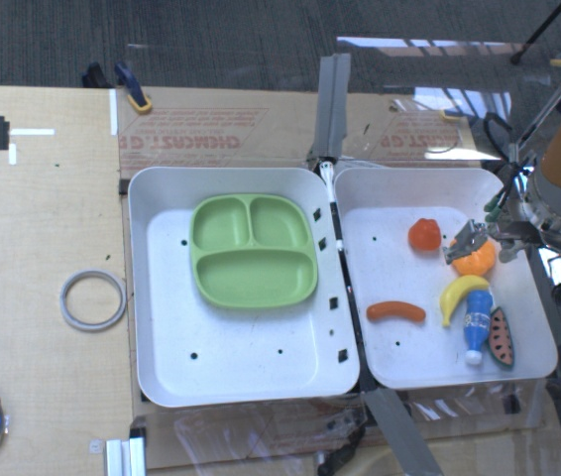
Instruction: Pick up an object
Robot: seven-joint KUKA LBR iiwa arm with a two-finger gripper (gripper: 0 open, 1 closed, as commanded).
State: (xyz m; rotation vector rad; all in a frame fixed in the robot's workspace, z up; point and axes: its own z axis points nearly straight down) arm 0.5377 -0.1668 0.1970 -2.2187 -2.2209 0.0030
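claw (469,241) | low in right bin (399,191) | over orange fruit (477,259)

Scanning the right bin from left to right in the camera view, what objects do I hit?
Red sausage → red tomato → yellow banana → blue bottle → watermelon slice. The orange fruit under the hand overlaps the banana's span, so I've left it out.

1. Bright, even overhead light; the white bins (241,365) look almost washed out.
2. Shadows are soft and faint.
3. Glare streaks the far right floor (439,48).
4. Slight overall softness; fine detail is blurred.
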